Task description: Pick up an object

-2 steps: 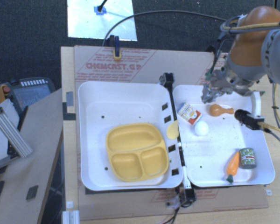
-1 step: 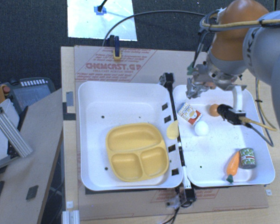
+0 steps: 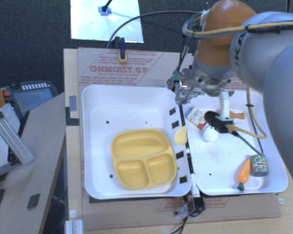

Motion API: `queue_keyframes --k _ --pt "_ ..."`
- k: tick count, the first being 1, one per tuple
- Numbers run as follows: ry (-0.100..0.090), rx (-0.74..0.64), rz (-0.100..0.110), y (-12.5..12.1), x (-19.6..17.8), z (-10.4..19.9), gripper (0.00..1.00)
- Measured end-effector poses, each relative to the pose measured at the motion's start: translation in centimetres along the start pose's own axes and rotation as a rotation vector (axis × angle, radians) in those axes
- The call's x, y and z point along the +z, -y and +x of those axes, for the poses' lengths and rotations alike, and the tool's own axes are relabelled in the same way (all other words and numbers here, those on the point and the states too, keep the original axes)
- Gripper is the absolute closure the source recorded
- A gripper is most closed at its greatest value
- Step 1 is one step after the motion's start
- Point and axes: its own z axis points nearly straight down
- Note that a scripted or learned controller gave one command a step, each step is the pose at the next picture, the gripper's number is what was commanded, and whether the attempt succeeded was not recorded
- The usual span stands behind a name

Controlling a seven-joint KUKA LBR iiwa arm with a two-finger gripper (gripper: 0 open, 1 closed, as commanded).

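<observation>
One yellow tray (image 3: 142, 156), one carrot (image 3: 243, 171), one can (image 3: 259, 165), one white ball (image 3: 210, 134); gripper (image 3: 181, 94) state cannot be told

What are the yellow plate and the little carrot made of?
The yellow plate looks like plastic: smooth, one even colour, moulded compartments. The carrot is probably a plastic toy, evenly orange with a green tip; too small to be sure.

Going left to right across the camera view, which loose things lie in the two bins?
Yellow divided plate in the left bin → yellow round piece at the seam between the bins → printed packet → white ball → carrot → small can, these last four in the right bin.
</observation>
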Motion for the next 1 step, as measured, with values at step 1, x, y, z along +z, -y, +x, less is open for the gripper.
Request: queue_keyframes --k 1 --pt "0.000 0.000 -0.002 -0.64 -0.62 6.12 1.00"
